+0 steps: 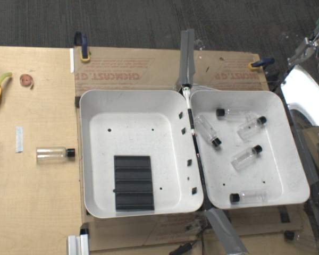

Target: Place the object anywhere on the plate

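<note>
Gripper (310, 42) parked far right, outside right bin (279, 169); I cannot tell its grip state; nearest vial (252, 126) lies near-left of it, axis slanted; plate (133, 183) farther left, in left bin (133, 134).

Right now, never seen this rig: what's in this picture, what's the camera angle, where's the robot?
One fixed camera looks down at a slant on a bench with two shallow white bins. The left bin holds a dark ribbed plate, the target. The right bin holds five clear vials with black caps, for example one near the middle. Another vial lies on the wooden bench left of the bins. The white shape at the right edge may be part of the arm; I cannot tell.
</note>
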`<move>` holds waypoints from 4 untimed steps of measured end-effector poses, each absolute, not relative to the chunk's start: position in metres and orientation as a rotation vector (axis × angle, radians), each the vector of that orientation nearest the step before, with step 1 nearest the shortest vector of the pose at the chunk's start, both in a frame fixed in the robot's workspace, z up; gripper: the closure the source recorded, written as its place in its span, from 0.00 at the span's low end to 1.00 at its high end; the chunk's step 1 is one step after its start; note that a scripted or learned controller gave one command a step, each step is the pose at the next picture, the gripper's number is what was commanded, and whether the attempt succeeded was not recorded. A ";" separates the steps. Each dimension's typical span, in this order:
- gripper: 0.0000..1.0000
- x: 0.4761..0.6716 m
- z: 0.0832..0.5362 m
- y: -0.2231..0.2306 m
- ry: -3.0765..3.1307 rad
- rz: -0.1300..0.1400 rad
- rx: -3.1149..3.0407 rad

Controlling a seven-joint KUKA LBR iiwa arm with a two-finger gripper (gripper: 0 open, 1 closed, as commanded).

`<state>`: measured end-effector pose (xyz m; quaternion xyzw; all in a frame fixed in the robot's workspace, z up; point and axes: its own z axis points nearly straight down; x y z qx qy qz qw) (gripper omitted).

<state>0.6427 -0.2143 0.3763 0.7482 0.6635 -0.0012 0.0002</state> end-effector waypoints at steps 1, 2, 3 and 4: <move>0.00 0.629 0.441 -0.218 1.965 -0.004 2.451; 0.00 0.659 0.440 -0.160 1.757 -0.006 2.604; 0.00 0.659 0.440 -0.212 1.558 -0.006 2.728; 0.00 0.659 0.440 -0.109 1.294 -0.008 2.864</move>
